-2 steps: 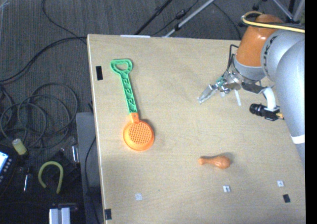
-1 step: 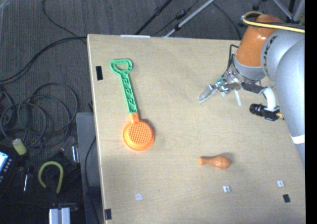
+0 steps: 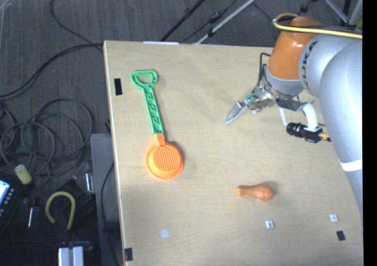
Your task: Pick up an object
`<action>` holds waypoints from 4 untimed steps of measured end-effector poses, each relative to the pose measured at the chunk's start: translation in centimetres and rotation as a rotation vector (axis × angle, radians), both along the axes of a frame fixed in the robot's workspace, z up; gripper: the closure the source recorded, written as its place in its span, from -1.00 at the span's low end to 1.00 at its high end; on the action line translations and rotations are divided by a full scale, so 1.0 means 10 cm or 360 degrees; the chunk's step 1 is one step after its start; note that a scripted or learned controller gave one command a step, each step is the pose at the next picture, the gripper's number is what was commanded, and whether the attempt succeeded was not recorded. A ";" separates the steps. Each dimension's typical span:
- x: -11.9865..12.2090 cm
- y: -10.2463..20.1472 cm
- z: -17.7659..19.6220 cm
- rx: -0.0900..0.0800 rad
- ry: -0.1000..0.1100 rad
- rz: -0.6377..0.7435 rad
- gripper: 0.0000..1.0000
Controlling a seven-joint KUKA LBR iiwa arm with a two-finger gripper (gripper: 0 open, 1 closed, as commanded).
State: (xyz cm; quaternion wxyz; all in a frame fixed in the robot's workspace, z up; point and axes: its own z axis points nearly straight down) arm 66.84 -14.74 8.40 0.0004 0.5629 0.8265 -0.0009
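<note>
A toy strainer lies on the left part of the tan bench top, its orange mesh head [image 3: 165, 160] nearest me and its green handle [image 3: 152, 103] running away toward the far edge. An orange drumstick-shaped toy [image 3: 257, 191] lies to the right, nearer the front. My gripper [image 3: 235, 112] hangs over the bare middle of the bench, pointing left and down from the orange-banded wrist [image 3: 290, 53]. It is well apart from both toys, and nothing shows at its tip.
The tan bench top [image 3: 200, 76] ends at a left edge, with cables and a green horseshoe-shaped item [image 3: 60, 206] on the dark floor beyond. Tripod legs [image 3: 247, 0] cross behind the far edge. The grey arm [image 3: 344, 100] covers the right side.
</note>
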 end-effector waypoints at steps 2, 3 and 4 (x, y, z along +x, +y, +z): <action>0.00 0.01 0.09 0.0000 -0.0001 0.0000 -1.00; 0.00 0.43 0.00 0.0001 0.0000 0.0048 -1.00; 0.00 -0.02 0.00 -0.0001 0.0000 -0.0518 -1.00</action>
